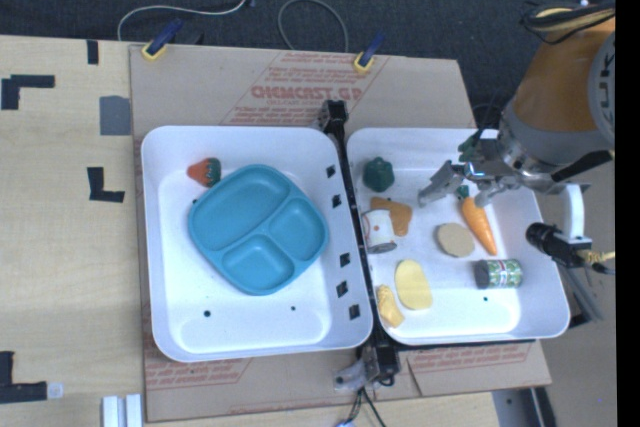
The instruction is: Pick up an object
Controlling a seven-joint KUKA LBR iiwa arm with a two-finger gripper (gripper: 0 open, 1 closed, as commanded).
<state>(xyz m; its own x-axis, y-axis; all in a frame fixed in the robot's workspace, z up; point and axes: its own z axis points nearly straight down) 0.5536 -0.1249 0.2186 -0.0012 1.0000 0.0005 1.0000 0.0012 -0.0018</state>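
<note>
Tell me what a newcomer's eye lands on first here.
The big blue divided tray filling the left bin, with a small strawberry at its upper left corner. Then the grey-and-orange arm, its hand hanging over the right bin beside a carrot, amid scattered toy food.

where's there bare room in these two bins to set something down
Left bin: a bare strip along the near wall below the blue tray, and the far right corner. Right bin: bare floor near its near wall, below the can. Crowded: around the gripper, carrot and tan disc.
</note>
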